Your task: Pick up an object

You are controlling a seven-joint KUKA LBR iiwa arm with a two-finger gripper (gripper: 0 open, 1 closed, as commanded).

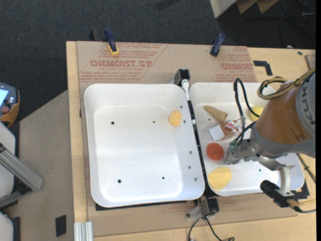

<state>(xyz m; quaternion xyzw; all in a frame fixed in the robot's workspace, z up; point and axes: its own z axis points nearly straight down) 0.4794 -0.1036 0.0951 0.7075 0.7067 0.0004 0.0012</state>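
You've got a bench [150, 64] topped with brown cardboard with red "CHEMCAST" lettering. Two shallow white bins sit right on it, touching side by side: the left bin [100, 149] and the right bin [251, 182]. At the far edge, a blue-and-yellow clamp [110, 42] and a blue clamp [217, 44] grip the board, well apart.

Both bins are white: the left bin [100, 134] carries small black dots on its floor, as does the right bin [281, 182]. A pale yellow-orange lump [175, 118] lies in the left one. In the right are a tan cone [215, 113], a red ball [215, 151], a yellow lemon [220, 177] and a red-and-white piece [231, 128]. The board [125, 59] is light brown with red lettering. Two clamps [110, 41] are blue, one yellow-tipped. The arm [281, 117] is orange above grey.
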